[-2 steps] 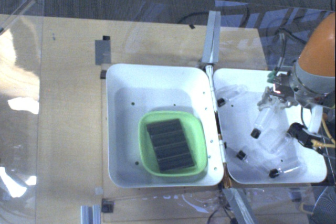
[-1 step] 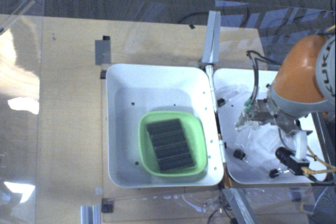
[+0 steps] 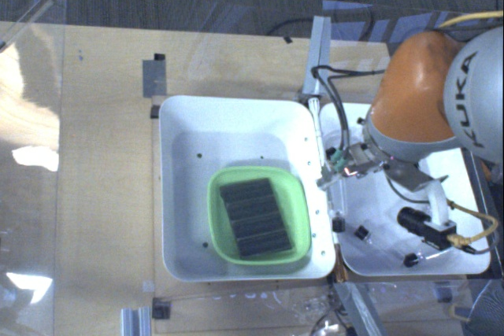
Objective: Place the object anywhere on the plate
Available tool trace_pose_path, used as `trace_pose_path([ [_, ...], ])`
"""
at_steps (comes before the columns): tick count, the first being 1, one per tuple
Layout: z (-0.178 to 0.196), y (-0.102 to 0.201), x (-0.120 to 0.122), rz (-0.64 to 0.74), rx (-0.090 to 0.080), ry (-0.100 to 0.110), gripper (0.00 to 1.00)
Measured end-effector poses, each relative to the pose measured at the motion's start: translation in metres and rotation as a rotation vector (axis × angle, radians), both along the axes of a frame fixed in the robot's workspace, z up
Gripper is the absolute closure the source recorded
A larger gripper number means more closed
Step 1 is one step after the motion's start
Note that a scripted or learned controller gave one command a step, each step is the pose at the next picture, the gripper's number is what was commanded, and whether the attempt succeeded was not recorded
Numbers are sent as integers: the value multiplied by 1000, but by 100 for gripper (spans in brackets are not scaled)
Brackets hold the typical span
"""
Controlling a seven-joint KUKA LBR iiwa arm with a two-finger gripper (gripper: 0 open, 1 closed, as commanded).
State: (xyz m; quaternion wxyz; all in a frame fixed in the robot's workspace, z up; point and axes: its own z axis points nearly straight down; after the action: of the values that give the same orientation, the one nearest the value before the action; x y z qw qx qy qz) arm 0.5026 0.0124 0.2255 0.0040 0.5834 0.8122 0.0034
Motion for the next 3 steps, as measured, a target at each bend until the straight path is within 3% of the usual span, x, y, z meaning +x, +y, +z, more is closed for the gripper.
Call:
trace_pose_path([
  [1, -41, 48, 3, 150, 0, 8, 100],
  [2, -41, 48, 4, 149, 0, 7, 0],
  [3, -40, 3, 31, 123, -2, 2, 0],
])
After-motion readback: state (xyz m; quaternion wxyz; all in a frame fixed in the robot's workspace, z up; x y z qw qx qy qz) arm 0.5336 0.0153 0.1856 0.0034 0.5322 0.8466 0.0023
